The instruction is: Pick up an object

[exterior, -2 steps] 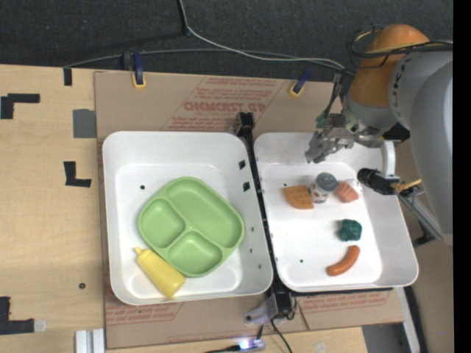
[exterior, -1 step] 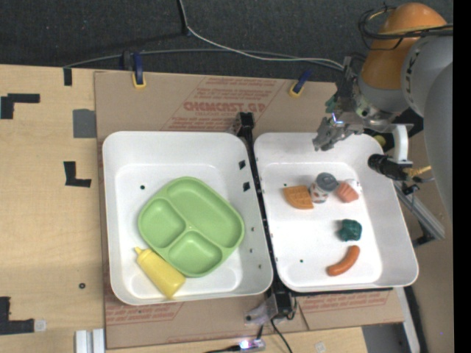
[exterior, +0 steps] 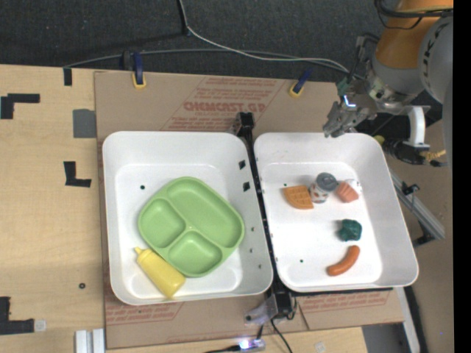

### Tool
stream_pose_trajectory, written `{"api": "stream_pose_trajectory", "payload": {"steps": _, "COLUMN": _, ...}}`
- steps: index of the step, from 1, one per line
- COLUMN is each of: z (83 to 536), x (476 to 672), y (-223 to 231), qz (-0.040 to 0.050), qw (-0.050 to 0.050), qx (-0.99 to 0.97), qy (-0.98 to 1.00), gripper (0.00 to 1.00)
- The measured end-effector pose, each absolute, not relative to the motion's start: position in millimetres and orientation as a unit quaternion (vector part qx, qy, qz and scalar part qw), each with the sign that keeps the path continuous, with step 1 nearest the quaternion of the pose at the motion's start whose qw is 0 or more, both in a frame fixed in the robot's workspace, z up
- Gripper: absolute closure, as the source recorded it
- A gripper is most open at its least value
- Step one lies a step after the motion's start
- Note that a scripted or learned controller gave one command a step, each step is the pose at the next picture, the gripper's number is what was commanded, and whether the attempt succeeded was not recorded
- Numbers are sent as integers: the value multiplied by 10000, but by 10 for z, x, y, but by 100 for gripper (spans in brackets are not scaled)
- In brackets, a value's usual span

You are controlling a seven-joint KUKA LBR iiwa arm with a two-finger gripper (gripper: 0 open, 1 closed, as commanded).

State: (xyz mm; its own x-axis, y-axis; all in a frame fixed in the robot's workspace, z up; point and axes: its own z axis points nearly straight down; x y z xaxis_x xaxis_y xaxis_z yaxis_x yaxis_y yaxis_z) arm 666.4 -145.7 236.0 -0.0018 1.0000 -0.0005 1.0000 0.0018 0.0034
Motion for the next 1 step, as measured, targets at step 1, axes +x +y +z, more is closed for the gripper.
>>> {"api": "stream_pose_trajectory", "payload": {"steps": 1, "z": 2410, "x": 6451, "y": -877, "qz": 0, "qw": -8, "qx": 7052, "qy": 7091, "gripper": 100}}
